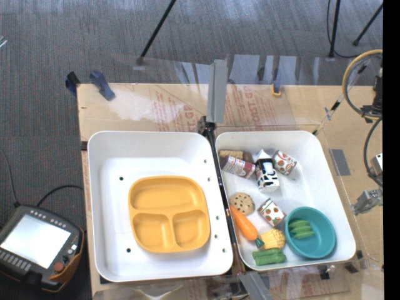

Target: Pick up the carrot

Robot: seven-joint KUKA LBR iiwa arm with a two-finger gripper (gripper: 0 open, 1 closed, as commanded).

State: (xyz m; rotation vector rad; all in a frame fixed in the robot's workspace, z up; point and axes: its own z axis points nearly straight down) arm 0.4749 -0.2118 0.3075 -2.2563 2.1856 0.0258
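Carrot, orange and tapered (244,225), lies slanted near the right white bin's (325,161) left wall; I should straddle its narrow width. Jaws' state: cannot tell.

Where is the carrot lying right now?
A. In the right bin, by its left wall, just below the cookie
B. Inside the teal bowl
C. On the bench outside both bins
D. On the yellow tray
A: the carrot lies on the floor of the right bin, close to its left wall, just below the cookie and above the corn.
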